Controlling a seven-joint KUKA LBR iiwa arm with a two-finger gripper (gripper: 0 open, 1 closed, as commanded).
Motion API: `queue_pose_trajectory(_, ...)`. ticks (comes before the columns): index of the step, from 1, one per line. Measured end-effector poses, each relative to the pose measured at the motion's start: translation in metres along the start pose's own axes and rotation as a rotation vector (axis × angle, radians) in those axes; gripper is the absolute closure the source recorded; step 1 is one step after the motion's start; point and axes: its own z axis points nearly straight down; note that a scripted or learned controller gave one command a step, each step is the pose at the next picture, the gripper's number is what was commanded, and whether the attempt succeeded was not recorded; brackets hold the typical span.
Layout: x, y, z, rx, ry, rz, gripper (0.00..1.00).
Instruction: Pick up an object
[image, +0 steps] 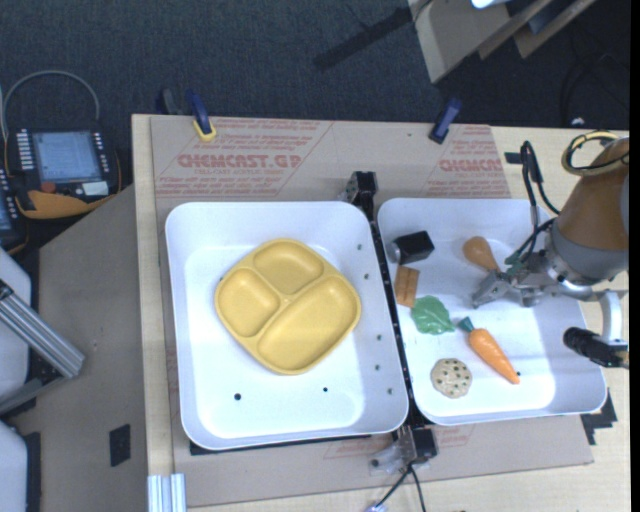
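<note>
Two shallow white bins are set side by side on a brown bench sheet printed with red lettering. The left bin (190, 330) is taken up by a yellow divided plate (288, 304) with three compartments, sat roughly in the middle.

All the small stuff is found in the right bin (570, 395). A toy carrot (492, 354) is laid at a slant, green top up-left and tip down-right. Just beside that top, a green leafy piece (432, 315) is seen, and a chocolate chip cookie (451, 377) is placed below it, near the front edge. A small black block (411, 245) sits near the back left, with a tan block (405, 286) right under it. A brown rounded piece (479, 252) lies further right.

The arm is brought in from the right, and the gripper (500, 290) is lowered into the right bin, close beside the brown piece and above the carrot. Nothing is seen gripped between the fingers; how wide they're spread honestly can't be made out.
</note>
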Motion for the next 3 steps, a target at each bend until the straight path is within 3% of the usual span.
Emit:
queue_pose_trajectory(1, 0.0, 0.001, -0.011, -0.004, -0.002, 0.0, 1.0)
queue_pose_trajectory(3, 0.012, -0.014, -0.11, -0.006, -0.003, -0.001, 1.0)
